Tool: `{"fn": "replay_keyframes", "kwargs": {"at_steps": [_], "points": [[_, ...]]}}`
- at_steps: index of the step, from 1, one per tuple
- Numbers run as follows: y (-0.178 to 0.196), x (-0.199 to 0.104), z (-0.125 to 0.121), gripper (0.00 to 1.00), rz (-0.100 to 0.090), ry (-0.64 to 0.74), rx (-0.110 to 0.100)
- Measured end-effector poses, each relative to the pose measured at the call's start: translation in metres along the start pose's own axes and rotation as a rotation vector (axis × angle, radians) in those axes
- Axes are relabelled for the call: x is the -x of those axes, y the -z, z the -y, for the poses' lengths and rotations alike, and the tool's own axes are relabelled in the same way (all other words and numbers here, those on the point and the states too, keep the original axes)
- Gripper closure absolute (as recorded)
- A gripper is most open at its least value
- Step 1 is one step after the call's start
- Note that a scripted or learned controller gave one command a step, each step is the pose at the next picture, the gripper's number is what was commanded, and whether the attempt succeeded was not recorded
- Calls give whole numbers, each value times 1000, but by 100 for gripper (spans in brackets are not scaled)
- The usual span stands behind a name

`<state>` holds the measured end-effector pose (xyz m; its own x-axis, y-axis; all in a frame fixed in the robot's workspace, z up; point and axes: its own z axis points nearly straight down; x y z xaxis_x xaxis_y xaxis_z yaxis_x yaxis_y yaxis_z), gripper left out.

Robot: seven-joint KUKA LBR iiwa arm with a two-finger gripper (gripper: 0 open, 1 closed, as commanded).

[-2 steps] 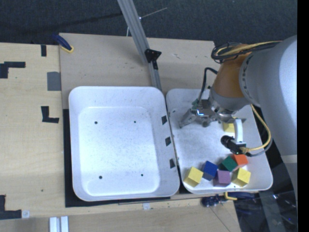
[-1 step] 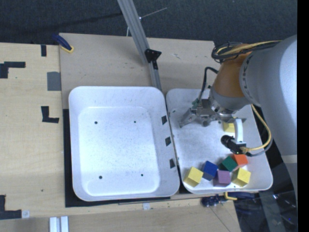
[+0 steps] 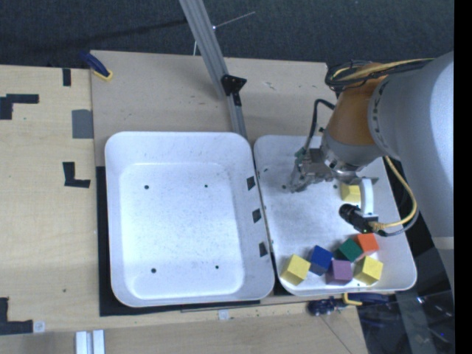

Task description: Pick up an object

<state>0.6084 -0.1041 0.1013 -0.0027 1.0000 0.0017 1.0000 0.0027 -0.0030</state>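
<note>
My gripper (image 3: 298, 181) hangs low over the upper left part of the right bin (image 3: 295, 227), its tip close to the bin floor. No block lies under it. A yellow block (image 3: 351, 192) sits just to its right, partly behind the wrist. Along the bin's front edge lie a yellow block (image 3: 296, 269), a blue block (image 3: 321, 258), a purple block (image 3: 341, 270), a green block (image 3: 349, 250), an orange block (image 3: 366, 243) and another yellow block (image 3: 372, 269).
The left bin (image 3: 110, 153) stands beside the right one, with a shared raised rim between them. A slanted metal pole (image 3: 210, 43) crosses above the bins at the back. The grey arm (image 3: 413, 116) covers the right bin's far right side.
</note>
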Motion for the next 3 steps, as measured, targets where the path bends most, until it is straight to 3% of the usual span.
{"fn": "replay_keyframes", "kwargs": {"at_steps": [3], "points": [[169, 13, -4, 100, 3, -1, 9]]}}
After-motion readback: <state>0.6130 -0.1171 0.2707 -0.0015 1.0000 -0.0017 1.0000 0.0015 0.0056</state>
